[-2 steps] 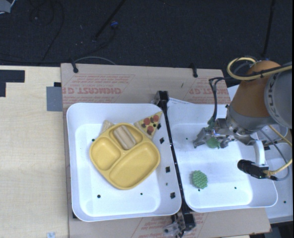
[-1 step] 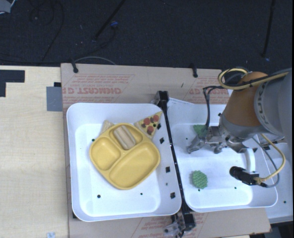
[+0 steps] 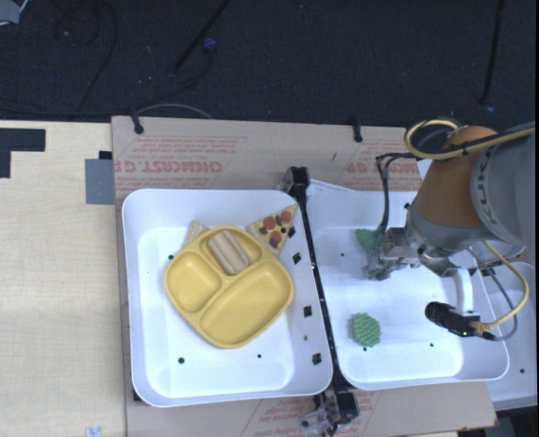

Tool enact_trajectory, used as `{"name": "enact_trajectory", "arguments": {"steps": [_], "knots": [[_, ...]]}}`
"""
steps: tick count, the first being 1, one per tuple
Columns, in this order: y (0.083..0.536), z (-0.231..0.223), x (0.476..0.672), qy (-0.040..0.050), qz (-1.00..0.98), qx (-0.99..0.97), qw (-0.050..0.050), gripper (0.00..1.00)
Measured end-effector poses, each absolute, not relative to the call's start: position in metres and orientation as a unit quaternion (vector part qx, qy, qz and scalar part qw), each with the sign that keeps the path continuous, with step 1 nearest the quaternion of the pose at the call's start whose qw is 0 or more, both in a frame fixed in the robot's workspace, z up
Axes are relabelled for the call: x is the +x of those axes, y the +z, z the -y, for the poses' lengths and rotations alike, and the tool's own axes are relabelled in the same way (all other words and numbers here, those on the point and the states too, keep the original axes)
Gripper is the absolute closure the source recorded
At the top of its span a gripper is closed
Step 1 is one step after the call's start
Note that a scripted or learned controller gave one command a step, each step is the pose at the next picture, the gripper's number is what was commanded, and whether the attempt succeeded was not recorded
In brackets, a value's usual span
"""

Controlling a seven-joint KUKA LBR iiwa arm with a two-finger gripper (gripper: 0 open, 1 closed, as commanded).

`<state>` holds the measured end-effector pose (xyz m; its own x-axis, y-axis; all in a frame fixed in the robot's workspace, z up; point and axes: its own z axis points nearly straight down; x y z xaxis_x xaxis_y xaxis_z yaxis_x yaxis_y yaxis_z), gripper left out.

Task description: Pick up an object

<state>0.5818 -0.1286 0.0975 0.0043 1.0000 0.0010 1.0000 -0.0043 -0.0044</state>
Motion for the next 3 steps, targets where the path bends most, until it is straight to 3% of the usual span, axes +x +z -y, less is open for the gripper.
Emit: {"name": "enact_trajectory", "arguments": {"steps": [3], "knots": [[0.237, 0.133, 0.586, -0.0009, 0.708, -0.707, -0.001, 1.0]]}}
